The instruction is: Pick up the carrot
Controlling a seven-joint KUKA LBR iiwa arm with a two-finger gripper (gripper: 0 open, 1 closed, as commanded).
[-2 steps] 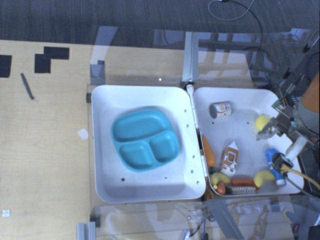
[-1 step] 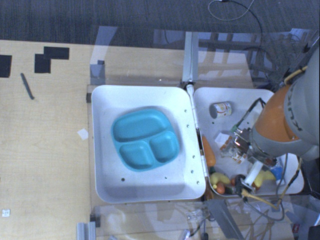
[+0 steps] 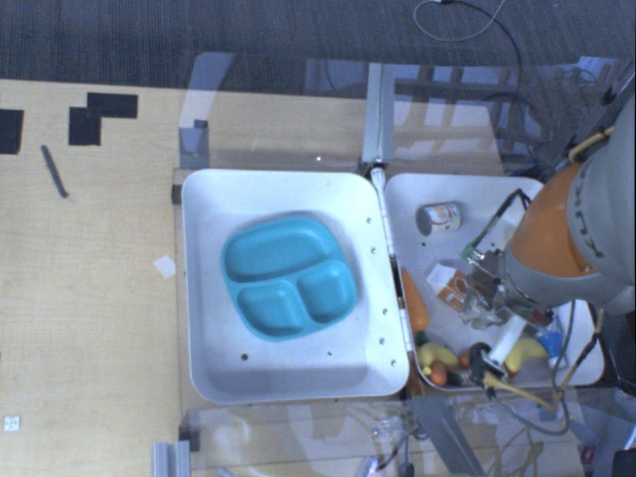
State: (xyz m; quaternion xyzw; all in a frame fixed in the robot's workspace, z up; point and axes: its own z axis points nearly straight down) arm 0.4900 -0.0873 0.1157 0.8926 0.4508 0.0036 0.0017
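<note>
The carrot (image 3: 415,302) is a slim orange piece lying lengthwise against the left wall of the right bin (image 3: 477,189). My gripper (image 3: 484,301) hangs low over the middle of that bin, right of the carrot and apart from it by a small gap. The grey wrist and orange band (image 3: 552,232) cover the bin's right side.
A blue three-part plate (image 3: 288,276) lies in the left bin (image 3: 209,266). The right bin also holds a small can (image 3: 438,217), an orange-and-white packet (image 3: 452,286), a yellow banana (image 3: 433,355) and small toy fruits at the front wall. Cables trail at the right.
</note>
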